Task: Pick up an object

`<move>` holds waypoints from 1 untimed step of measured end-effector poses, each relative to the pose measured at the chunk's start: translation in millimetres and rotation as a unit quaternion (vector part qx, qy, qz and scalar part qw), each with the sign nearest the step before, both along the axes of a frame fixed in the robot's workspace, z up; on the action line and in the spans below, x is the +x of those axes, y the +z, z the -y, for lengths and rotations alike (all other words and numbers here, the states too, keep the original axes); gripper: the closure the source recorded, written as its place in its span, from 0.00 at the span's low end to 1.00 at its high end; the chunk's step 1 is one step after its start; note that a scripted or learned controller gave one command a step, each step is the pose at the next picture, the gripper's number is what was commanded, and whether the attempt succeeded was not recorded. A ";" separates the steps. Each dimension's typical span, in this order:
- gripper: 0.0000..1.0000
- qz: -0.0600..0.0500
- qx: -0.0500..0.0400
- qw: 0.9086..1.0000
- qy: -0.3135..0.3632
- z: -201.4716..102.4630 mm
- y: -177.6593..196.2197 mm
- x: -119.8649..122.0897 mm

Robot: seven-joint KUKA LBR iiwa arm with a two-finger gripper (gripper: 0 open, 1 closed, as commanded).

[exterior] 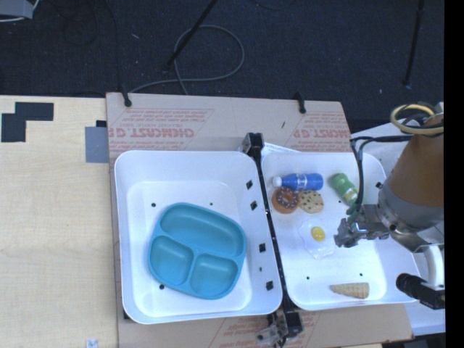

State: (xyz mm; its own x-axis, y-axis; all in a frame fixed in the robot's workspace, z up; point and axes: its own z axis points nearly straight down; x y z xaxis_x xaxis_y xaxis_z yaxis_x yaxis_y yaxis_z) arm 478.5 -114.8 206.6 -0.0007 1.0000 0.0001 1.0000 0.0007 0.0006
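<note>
The right bin [304,281] holds a blue bottle [302,181] with a white cap, a chocolate donut [285,200], a chip cookie [312,202], a green item [344,185], a yellow piece [317,233] on a clear wrapper, and a tan wedge [351,290] near the front. My gripper [348,232] hangs over the right side of this bin, just right of the yellow piece and below the green item. Nothing shows between its fingers.
The left bin [138,172] carries a blue sectioned tray [196,249]. A black divider [262,223] separates the two bins. Cardboard [217,125] lies under both. The arm's orange band [424,169] and cables crowd the right edge. A wooden bench top [51,230] spreads out at left.
</note>
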 end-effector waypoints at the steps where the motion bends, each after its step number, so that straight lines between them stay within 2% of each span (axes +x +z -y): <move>1: 1.00 -0.002 0.001 1.000 0.002 -57.2 -3.1 9.1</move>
